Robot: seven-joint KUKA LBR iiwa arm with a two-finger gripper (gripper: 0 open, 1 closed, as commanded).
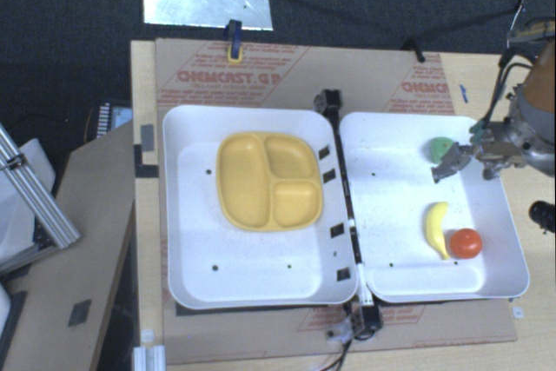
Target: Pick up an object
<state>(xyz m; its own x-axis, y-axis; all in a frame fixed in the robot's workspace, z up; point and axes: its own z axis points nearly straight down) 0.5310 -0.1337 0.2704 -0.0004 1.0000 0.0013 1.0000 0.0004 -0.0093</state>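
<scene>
1. Over the right white bin (pixel 495 278), upper right part, the jaws (pixel 469 159) hang at the end of the grey arm (pixel 532 122), which reaches in from the right edge.
2. Jaws look spread fairly wide, one dark finger (pixel 447 162) pointing down-left, the other near the bin's right wall; nothing between them.
3. Nearest candidate: green object (pixel 441 148), small and roundish, touching or just beside the left finger, on its upper-left side. Exact contact is hard to tell from this slant.
4. Banana (pixel 436 229) lies below the jaws toward the bin's front, long axis running roughly top to bottom of the view, slightly curved.
5. Red-orange round fruit (pixel 466 243), maybe a tomato, touches the banana's lower right end.
6. Judgement: the green object is the likely target; jaws need a small shift up-left to centre over it.
7. Left white bin (pixel 187 274) holds a yellow divided plate (pixel 268 181), well apart, no obstruction.
8. Black clips along the seam between the bins sit clear of the jaws.
9. Risk: bin's back wall is near the green object, so a finger could clip it.
</scene>
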